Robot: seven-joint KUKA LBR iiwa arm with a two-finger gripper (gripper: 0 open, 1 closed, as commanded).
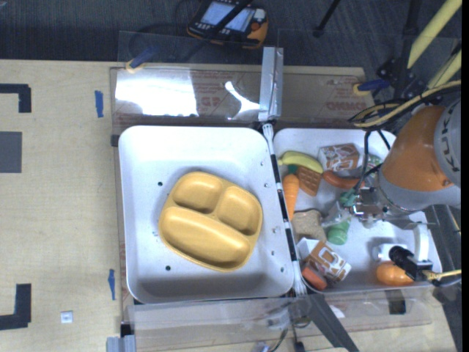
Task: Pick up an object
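The arm's metal gripper [357, 205] hangs low in the right white bin [421, 282], just beside a small green object [338, 232]; its opening cannot be told.

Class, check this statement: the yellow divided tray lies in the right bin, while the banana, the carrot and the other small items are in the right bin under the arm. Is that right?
Not quite. The camera view shows the yellow divided tray in the left bin, not the right. The rest holds: the banana, the carrot and the other small items are in the right bin, under the arm.
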